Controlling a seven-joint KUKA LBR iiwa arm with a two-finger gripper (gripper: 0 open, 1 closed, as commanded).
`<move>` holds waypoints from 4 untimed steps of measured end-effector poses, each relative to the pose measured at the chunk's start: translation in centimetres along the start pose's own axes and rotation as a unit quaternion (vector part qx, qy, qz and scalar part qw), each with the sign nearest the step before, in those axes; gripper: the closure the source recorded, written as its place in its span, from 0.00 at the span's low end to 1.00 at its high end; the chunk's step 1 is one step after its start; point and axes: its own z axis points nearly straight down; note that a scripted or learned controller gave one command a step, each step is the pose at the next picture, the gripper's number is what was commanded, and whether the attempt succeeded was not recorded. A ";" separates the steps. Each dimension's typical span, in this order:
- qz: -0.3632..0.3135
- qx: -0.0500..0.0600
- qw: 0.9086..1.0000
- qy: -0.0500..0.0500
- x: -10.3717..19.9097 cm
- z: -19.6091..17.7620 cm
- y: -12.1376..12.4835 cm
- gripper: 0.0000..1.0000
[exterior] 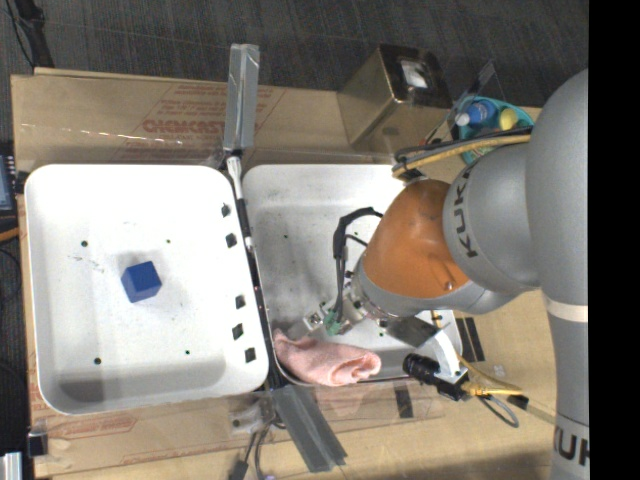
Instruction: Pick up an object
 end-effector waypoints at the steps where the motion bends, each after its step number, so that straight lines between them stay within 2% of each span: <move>1: 0.119 0.000 0.993 0.000 -6.9 -5.0 -0.7 0.00; 2: 0.047 -0.001 0.999 0.000 -6.7 -0.2 4.7 0.00; 3: 0.057 -0.002 0.998 -0.001 -2.8 -0.3 0.5 0.00; 4: 0.202 -0.001 0.979 0.000 -3.1 -0.2 5.5 0.00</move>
